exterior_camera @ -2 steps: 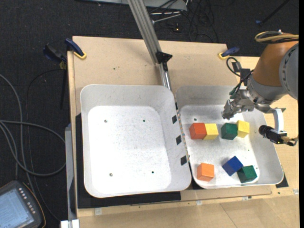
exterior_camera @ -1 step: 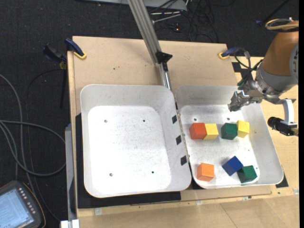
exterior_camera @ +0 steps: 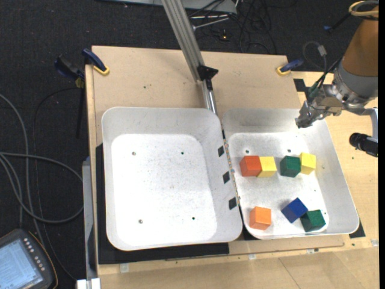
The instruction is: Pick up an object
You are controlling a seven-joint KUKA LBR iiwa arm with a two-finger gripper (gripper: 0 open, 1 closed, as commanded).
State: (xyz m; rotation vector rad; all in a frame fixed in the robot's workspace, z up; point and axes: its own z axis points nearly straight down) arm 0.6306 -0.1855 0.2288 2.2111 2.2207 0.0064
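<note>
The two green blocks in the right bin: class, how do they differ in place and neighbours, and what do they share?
The upper green block sits in a row, between a yellow block and another yellow block. The lower green block lies near the bin's front edge, beside the blue block. The upper one lies closer to the pincer. Both are dark green cubes of similar size.

This is a robotics lab or test cell — not a home or shop. A plywood counter is held by blue-and-yellow clamps at its back corners and carries two shallow white bins, the right one with plain coloured test cubes. An aluminium camera pole rises from the counter's back, loose black cables trail over dark carpet — and a teach pendant screen lies at lower left.
</note>
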